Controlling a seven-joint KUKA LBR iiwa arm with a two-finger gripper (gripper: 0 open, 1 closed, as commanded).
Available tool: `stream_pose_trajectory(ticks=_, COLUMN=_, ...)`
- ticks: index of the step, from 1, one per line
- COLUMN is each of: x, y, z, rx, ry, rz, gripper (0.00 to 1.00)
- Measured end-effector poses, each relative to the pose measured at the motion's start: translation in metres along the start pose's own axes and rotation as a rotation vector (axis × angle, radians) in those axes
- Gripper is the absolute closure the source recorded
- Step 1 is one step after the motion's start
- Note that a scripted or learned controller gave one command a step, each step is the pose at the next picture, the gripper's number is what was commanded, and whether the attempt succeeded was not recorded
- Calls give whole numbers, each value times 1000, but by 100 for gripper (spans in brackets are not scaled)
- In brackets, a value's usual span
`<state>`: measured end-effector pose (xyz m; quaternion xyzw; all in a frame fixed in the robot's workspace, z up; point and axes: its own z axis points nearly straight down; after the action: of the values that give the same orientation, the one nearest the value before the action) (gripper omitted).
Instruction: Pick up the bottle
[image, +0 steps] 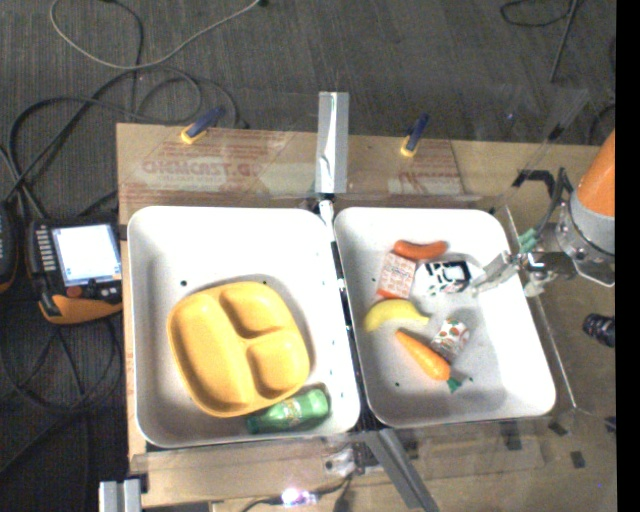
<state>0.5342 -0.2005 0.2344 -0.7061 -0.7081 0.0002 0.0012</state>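
The green bottle (291, 410) lies on its side in the left bin (150, 260), against the front wall and just below the yellow divided plate (240, 345). My gripper (497, 272) hangs over the right bin (500, 390), near its right wall and beside a white and black pack (445, 275). It is far to the right of the bottle, and nothing shows in its grasp.
The right bin holds a sausage (420, 248), a red carton (397, 274), a banana (393, 315), a carrot (425, 358) and a small can (452, 334). A metal post (332, 140) stands behind the divider between the bins.
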Motion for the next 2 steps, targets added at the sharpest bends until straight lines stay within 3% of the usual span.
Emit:
stream_pose_trajectory(ticks=1, x=37, y=-4, z=141, rx=-4, ry=-2, rz=-66, gripper=0)
stream_pose_trajectory(ticks=2, x=91, y=7, z=-117, rx=-2, ry=-6, rz=173, gripper=0)
